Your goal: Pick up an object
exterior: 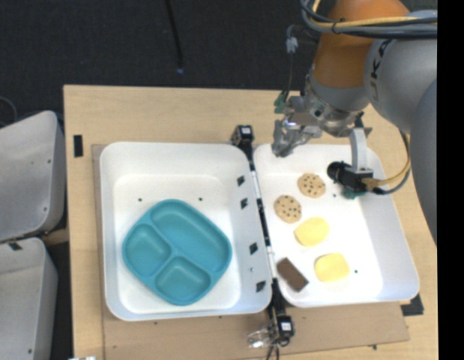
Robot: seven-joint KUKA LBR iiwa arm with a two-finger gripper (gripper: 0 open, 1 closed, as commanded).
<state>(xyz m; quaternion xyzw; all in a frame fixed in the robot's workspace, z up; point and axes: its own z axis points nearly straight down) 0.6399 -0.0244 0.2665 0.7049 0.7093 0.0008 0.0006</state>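
In the right bin (pixel 381 276) lie two chocolate-chip cookies (pixel 311 184) (pixel 288 208), two pale yellow pieces (pixel 312 232) (pixel 331 267) and a brown bar (pixel 292 274) near the front left corner. My gripper (pixel 285 142) hangs over the bin's back left corner, above and behind the cookies and apart from them. Nothing shows between its fingers.
The left bin (pixel 115 171) holds a teal divided plate (pixel 177 250). A divider with black clips (pixel 254 216) runs between the bins. The grey arm and orange band (pixel 351 43) rise at the upper right. A black cable fitting (pixel 344 174) hangs over the right bin's back.
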